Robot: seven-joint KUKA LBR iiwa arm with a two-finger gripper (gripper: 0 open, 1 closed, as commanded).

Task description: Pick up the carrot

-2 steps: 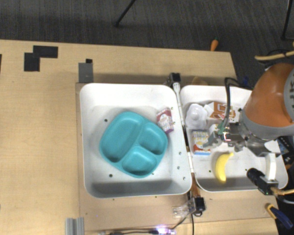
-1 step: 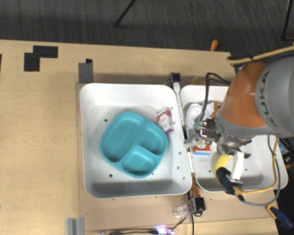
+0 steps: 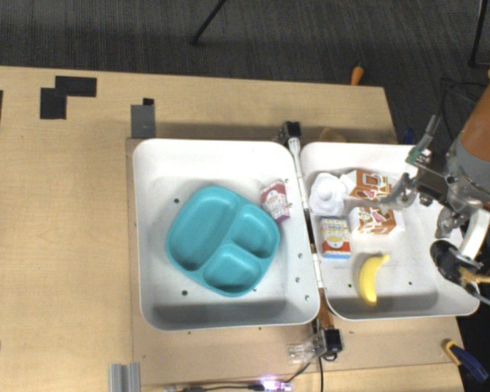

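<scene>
**Carrot not yet picked up**

The end effector (image 3: 402,193) hangs over the packets (image 3: 372,219) in the right bin (image 3: 416,302). Whether it is wide or narrow cannot be told. The carrot's place cannot be told either; the arm may hide it. The whole pickup seems left.
</scene>
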